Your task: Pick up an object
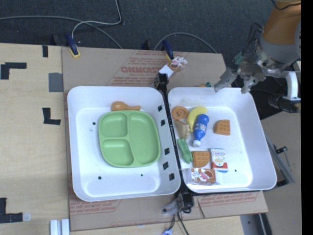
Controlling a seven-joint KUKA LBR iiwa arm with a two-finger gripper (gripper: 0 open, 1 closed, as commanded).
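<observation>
The right bin (254, 131) holds several small objects: a blue bottle (199, 128), a yellow banana (194, 114), a round tan pastry (179, 113), an orange waffle square (222, 127), a green pickle (184, 151), a square cracker (200, 158), a small white carton (218, 160) and a red packet (202, 176). My gripper (232, 85) hangs over the far rim of that bin, above and behind the objects. Its fingers are spread open with nothing between them.
The left bin (78, 131) carries a green divided plate (129, 137) and an orange spoon-like toy (124, 106) at its far side. Black clips (167, 131) line the ridge between the bins. Cables run across the dark floor behind the bench.
</observation>
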